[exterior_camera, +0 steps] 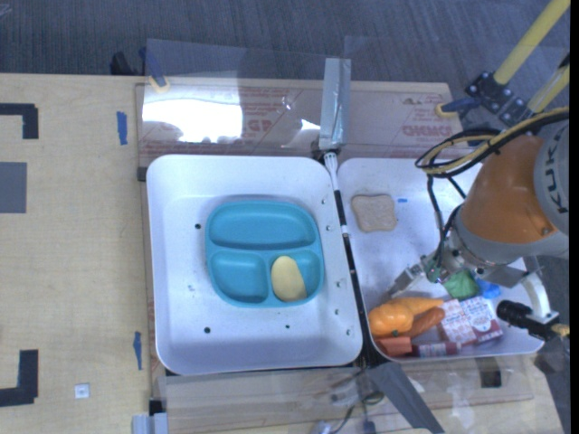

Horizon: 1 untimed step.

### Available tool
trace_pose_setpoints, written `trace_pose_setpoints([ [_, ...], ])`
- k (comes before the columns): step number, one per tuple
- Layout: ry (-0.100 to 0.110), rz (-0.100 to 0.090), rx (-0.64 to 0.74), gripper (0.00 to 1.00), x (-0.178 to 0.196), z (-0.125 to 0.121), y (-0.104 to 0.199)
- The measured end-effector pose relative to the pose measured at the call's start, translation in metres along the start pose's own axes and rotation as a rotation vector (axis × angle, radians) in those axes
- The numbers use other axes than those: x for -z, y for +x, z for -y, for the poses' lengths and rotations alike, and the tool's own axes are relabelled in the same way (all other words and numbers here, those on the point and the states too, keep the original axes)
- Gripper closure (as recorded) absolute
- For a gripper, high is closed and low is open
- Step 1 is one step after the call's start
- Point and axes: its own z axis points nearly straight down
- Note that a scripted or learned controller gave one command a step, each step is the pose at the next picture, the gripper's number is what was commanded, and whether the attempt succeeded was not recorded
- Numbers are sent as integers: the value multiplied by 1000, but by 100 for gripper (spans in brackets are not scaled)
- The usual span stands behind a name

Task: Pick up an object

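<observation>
Camera view, bench inventory. Left shallow white plastic bin (172, 242): smooth, rounded corners, holding a turquoise three-compartment plastic tray (262, 251) at its centre. A glossy pale-yellow egg-shaped piece (289, 278) sits in the tray's lower right compartment, long axis running roughly up and down the frame.

Right shallow white bin (380, 251): a flat tan slice-of-bread shape (374, 212) with a matte, grainy face lies near the upper left, well apart from the rest. At the lower edge a cluster: a smooth orange rounded piece (404, 316), long axis left to right and slightly tilted, touching a red-and-white printed carton (469, 323) that lies on its side with its long axis also running left to right. A small green item (460, 284) and a bit of blue (489, 290) sit just above the carton, partly hidden.

Grey arm with orange band (511, 197) reaches in from the right. Its two-finger gripper (418, 277) hangs just above the orange piece and beside the green item; nothing visible between the metal fingers, and whether they are parted or closed cannot be told.
</observation>
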Motion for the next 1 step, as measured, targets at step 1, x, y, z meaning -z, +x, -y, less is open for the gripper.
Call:
trace_pose_setpoints([
  [1,-4,2,21,0,0,-53,-12],
])
